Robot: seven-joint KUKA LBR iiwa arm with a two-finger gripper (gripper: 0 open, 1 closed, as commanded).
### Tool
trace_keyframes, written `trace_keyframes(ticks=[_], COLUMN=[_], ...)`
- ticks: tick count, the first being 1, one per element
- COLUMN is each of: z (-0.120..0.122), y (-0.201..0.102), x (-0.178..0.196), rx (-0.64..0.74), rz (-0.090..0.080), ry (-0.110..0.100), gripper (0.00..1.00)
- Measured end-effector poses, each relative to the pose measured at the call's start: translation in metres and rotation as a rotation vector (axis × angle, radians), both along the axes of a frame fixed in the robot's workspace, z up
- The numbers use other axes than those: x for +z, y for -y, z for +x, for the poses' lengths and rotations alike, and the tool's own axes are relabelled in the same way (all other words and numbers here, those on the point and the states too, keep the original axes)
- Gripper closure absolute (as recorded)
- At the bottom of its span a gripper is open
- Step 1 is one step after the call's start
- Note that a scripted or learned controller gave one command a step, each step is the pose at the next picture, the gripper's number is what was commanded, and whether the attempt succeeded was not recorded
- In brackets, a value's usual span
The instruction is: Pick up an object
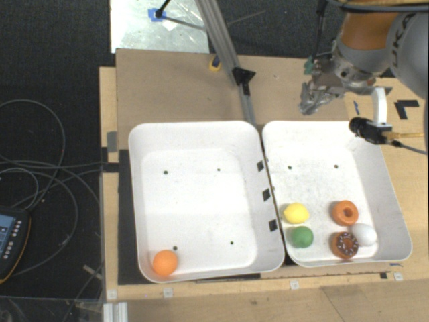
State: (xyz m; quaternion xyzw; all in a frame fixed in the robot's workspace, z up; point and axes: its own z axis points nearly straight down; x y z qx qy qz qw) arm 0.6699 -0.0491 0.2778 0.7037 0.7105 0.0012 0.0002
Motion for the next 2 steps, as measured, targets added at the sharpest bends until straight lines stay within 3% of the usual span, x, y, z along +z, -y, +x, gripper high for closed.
trace_keyframes(ticks=[2], z=[0.002], y=[-0.103], x=[-0.037], rx=[0.001], rz=[0.001], ry=[-0.002], gripper=[1.00])
